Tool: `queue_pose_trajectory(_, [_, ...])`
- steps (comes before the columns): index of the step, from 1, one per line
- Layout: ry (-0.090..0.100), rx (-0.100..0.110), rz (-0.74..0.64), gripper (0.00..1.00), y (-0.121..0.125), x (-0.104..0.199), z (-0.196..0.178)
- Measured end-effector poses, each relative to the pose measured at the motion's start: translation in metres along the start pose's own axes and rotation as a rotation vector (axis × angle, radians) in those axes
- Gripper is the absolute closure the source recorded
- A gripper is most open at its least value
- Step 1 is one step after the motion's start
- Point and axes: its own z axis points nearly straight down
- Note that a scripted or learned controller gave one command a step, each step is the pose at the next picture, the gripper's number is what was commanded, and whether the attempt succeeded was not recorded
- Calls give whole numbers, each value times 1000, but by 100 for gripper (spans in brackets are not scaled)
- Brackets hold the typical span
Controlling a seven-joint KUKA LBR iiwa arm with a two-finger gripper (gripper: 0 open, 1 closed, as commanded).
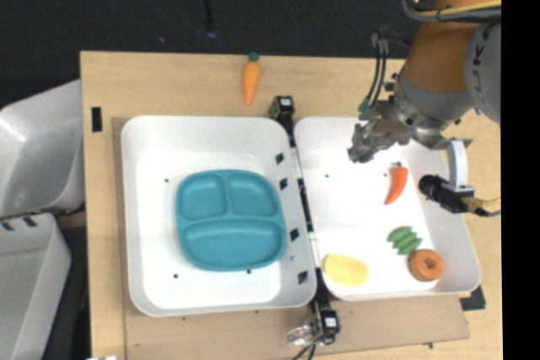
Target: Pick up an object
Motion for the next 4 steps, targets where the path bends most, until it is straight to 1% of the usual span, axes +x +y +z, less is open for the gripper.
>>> queue_pose_trajectory(1, [0,0,0,100,1,49,-7])
queue_pose_trajectory(2, [0,0,0,100,6,111,-5])
queue_pose_trajectory(3, [1,1,0,100,0,163,-5])
queue_pose_trajectory(4, [-1,1,4,0,0,160,-5])
